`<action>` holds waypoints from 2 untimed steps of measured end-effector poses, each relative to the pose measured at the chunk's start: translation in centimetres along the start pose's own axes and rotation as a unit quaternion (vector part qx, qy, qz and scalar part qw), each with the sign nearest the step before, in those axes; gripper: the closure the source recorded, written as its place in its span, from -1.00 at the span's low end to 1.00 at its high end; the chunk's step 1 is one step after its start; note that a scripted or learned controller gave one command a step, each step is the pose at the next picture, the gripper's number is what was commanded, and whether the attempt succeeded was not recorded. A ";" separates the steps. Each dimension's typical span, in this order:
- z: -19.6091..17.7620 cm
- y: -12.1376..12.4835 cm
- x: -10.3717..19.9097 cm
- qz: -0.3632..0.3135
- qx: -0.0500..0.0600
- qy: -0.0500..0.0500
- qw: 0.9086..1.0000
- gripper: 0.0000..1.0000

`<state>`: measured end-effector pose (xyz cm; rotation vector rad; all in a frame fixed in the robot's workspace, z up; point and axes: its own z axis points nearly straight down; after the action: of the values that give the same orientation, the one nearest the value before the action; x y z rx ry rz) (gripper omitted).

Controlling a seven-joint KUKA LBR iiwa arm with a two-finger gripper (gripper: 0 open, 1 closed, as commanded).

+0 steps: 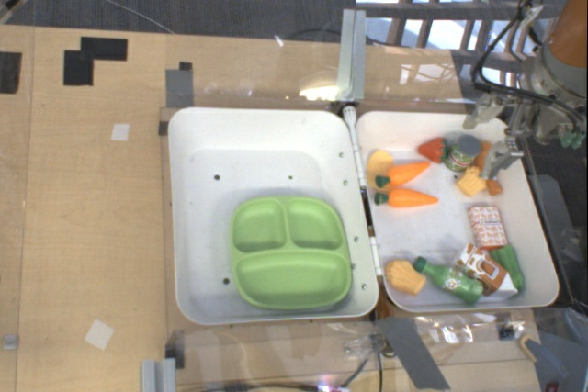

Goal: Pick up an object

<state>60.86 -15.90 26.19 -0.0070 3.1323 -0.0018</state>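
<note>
Claw [504, 153] is seen low at the far right edge of the right bin [542, 285], right beside a small can [463, 152] and a yellow corn piece [471, 183], but whether it is wide or narrow cannot be told and nothing is shown gripped. For a clean pick, the can just left of the claw should probably be centred between the tips before closing, with the red piece [432, 149] beyond it kept clear. Counted: two white bins, two carrots [409, 184] further left of the claw, one green bottle [450, 280] and one carton [486, 226] nearer the camera, one green plate [290, 251] far left in the left bin [197, 197].
</note>
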 end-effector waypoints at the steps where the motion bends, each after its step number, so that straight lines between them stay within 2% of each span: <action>1: 16.2 -1.1 0.6 -0.111 0.001 -0.003 0.994 -1.00; 2: 17.0 4.7 -1.1 -0.091 0.004 0.000 0.996 -1.00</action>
<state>62.11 -11.18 9.21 -0.2927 3.1191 -0.0161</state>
